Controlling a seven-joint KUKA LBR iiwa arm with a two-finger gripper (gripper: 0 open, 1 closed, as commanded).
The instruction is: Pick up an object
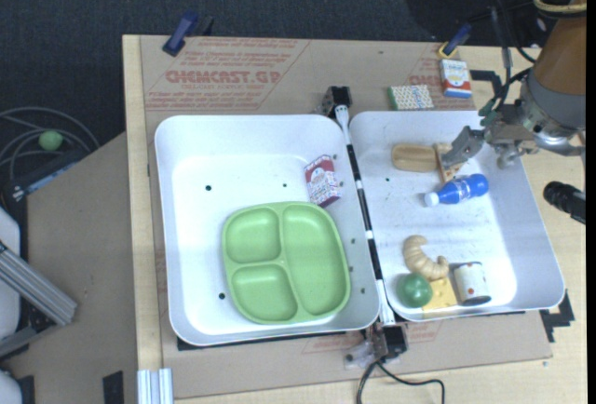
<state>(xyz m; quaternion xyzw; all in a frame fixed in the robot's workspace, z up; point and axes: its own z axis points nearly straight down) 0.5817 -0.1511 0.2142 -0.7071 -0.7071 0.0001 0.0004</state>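
In the right bin (pixel 521 244) lie a tan wooden piece (pixel 414 157), a blue bottle (pixel 458 191) on its side, a beige curved pastry-like toy (pixel 421 256), a green ball (pixel 415 289) on a yellow block (pixel 441 295), and a small can (pixel 470 282). My gripper (pixel 484 153) hangs over the bin's upper right part, just above the blue bottle and right of the wooden piece. Its fingers (pixel 461 149) stand apart and open with nothing between them. The left bin (pixel 186 207) holds a green divided plate (pixel 284 261) and a red-and-white packet (pixel 321 181).
Two small cards (pixel 412 97) (pixel 454 76) lie on the board behind the right bin. Blue clamps (pixel 182 33) (pixel 455 40) grip the board's far edge. A black divider (pixel 357 188) runs between the bins. The arm's orange band (pixel 566 58) rises at the right.
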